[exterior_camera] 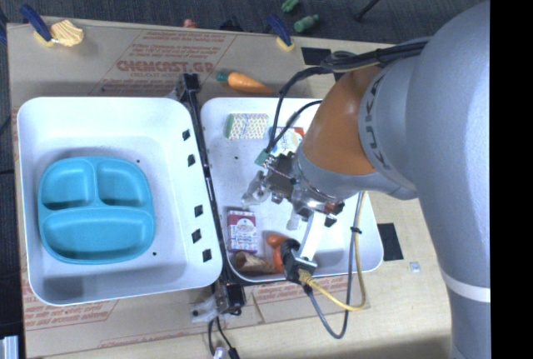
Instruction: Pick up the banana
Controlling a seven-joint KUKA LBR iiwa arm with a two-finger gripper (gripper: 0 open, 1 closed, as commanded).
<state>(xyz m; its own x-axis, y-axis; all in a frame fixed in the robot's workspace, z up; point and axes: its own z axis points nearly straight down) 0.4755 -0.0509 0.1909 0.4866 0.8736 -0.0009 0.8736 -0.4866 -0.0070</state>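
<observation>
Seemingly the arm [391, 124] is at the approach step: the gripper [266, 186] hangs low over the middle of the right bin [218, 112], in the centre of the frame, and nothing can be seen held in it; whether it is released or clenched cannot be told from this angle. The banana [252, 265] is hard to make out, and the best candidate is a tan-brown curved shape lying along the lower end of that same bin. It sits just under a small red box [241, 231] and beside a small orange thing [276, 241]; I cannot be sure of it. If that is the target, the gripper is near it but not over it, so the next move calls for a shift toward the bottom of the frame. The descent then has to clear the red box and the bin's lower wall, both of which crowd the fruit. A green-patterned block [246, 126] lies at the upper end of the right bin, well apart from all this. The left bin [100, 112] holds a blue divided plate [96, 211]. As for writing, "KUKA" runs in grey letters along the arm beside the orange band. The cardboard [125, 45] under the bins carries red print that looks like "CHEMCAST GP", with smaller lines too fine to read. The red box's label is likewise too small.
</observation>
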